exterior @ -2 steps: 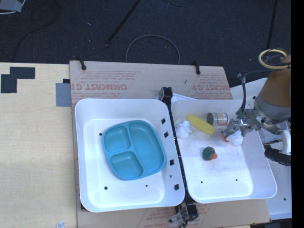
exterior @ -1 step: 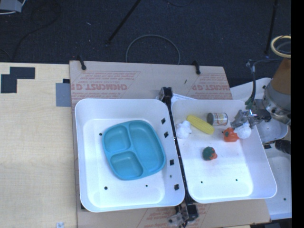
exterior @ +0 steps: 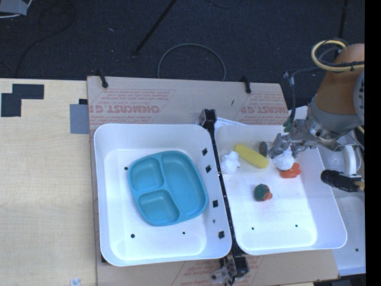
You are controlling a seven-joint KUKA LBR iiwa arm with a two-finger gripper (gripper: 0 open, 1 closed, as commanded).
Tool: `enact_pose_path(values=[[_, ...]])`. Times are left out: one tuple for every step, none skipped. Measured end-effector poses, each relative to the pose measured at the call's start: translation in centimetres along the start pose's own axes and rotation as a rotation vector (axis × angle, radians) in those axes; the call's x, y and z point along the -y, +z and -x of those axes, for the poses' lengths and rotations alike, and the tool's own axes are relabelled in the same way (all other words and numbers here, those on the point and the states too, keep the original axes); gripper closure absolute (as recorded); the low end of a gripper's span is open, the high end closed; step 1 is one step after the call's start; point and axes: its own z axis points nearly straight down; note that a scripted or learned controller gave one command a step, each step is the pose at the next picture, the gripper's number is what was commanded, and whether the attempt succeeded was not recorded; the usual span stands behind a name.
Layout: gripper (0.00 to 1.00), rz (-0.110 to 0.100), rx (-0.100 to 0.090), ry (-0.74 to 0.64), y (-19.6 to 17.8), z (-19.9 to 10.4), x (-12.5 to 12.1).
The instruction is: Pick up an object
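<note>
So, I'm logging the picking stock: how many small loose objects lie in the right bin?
5, perhaps: white lump, yellow corn-shaped piece, green-orange ball, orange piece, white piece under the tool.

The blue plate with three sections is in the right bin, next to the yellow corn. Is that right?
Not quite. The blue plate is in the left bin, on its own. The yellow corn lies in the right bin. The camera view shows this. The plate does have three sections.
</note>
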Motion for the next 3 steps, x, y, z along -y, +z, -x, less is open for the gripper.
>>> enact_pose_path(values=[[1.00,0.000,0.000,0.000,0.2,-5.0,-1.4],[1.00,-0.003,-0.001,0.000,0.5,-10.7,-1.6],[1.00,-0.003,0.000,0.000,0.5,-15.6,-1.6]])
